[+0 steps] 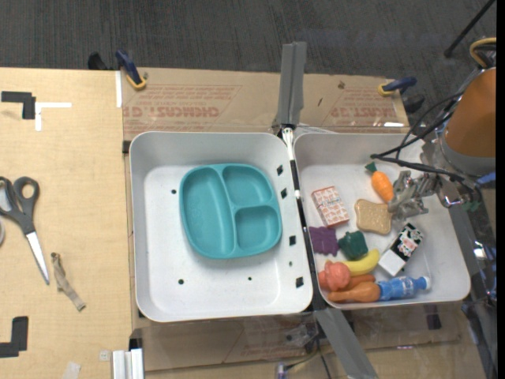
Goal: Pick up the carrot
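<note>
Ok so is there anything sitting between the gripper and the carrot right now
Nothing visible does. The carrot lies in the right bin near its upper part, and the gripper hangs just to its right with only bare bin floor between them. The bread slice lies just below the carrot, beside the path rather than in it.

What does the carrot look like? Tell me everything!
The carrot is small, bright orange and looks like shiny plastic, with a dark green stem at its upper left end. It lies tilted on the floor of the right bin, near the back, just above the toast slice. The tool sits right beside it; whether they touch is unclear.
</note>
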`<state>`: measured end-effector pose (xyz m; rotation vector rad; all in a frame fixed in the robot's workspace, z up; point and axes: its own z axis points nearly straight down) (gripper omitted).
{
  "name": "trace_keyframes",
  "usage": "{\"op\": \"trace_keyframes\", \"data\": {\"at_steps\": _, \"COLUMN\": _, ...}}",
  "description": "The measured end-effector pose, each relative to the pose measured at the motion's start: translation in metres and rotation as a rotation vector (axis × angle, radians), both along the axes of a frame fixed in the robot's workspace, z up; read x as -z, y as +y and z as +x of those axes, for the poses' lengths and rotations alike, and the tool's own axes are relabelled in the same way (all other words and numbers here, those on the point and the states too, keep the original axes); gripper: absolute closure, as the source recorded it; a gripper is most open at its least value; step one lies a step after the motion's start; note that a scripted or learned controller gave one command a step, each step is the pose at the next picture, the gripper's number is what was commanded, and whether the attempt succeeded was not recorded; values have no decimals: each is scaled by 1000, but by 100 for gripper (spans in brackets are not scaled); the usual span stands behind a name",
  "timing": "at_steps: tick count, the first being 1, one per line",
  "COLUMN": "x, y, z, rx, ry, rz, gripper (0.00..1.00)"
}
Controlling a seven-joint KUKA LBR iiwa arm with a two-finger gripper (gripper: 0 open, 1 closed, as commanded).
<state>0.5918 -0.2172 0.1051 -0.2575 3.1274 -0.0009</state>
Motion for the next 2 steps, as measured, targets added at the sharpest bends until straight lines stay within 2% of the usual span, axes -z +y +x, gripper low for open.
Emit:
{"op": "trace_keyframes", "data": {"at_steps": 1, "x": 0, "y": 0, "z": 0, "rx": -1, "ry": 0, "rz": 0, "gripper": 0}}
{"op": "trace_keyframes", "data": {"at_steps": 2, "x": 12, "y": 34, "z": 9, "rx": 25, "ry": 0, "rz": 1, "gripper": 0}}
